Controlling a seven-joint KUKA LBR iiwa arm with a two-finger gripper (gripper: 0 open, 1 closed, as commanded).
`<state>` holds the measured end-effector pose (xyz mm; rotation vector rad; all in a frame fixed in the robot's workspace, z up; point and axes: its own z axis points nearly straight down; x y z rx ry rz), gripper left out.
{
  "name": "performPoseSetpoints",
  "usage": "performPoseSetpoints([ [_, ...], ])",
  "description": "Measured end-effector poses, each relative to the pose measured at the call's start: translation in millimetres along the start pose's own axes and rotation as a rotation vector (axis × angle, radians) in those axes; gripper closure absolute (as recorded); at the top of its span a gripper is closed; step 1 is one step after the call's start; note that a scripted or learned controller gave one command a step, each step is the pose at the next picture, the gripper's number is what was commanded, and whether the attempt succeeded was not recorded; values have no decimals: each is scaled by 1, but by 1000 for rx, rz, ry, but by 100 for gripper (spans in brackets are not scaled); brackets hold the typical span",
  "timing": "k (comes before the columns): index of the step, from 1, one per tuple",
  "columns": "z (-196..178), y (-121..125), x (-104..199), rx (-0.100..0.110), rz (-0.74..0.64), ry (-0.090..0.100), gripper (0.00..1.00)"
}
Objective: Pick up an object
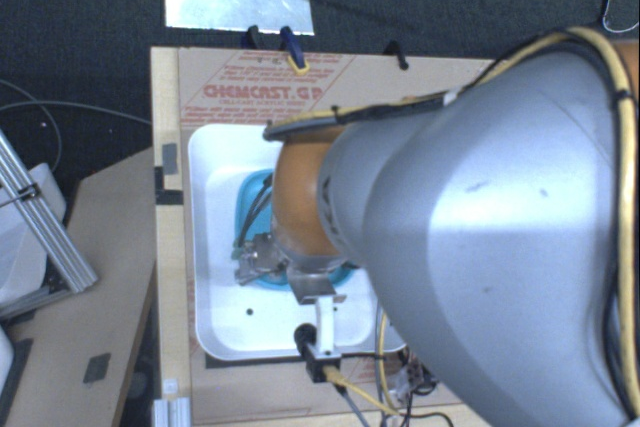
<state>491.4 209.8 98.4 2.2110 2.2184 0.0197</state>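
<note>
Item: white bin (215,245), left one of the pair. It sits on a board printed with red lettering (262,93). Its left wall, near corner and a strip of bare floor show in the camera view; my own arm covers the rest.

Item: blue object (252,205). It lies on the bin floor towards the far side, a curved turquoise piece whose exact kind I cannot make out. More blue shows below my wrist, close by, and may be the same piece. This is the likeliest thing for the task.

Item: my gripper (258,260). It is low inside the bin, under the orange band (300,195), with its metal end just beside or touching the blue object. The end is small and partly hidden, so I cannot tell how it is set or whether anything is caught in it.

Progress, as judged: the reach into the bin looks done. A grasp is not confirmed and no lift is apparent, since the blue object appears to rest on the floor. Closing, raising and checking are left.

Edges: the left wall stands near my gripper, the near wall somewhat further off. A yellow cable (352,393) and loose wiring run past the near rim.

Open room: bare floor lies towards the near-left corner, with straight up the freest way out. Sideways travel to the left is short before the wall.
</note>
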Motion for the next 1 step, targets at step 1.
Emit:
performPoseSetpoints([
  [1,-121,-2,-22,9,1,0,100],
])
